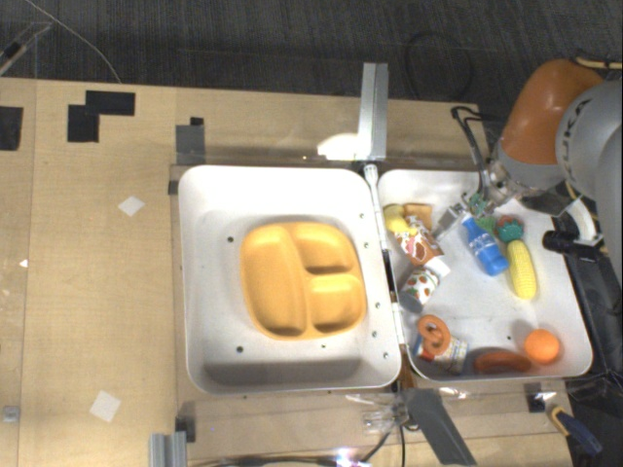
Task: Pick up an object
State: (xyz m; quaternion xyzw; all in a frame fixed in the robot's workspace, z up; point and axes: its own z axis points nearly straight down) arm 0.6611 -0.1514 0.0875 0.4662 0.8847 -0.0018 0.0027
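Gripper over right bin, just above blue bottle; can't tell its grip state

Bare floor beside crowded toys

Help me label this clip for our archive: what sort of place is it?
Probably a robot lab bench for pick-up trials: an arm reaches over two white bins, one holding a yellow divided tray, the other toy food such as corn.
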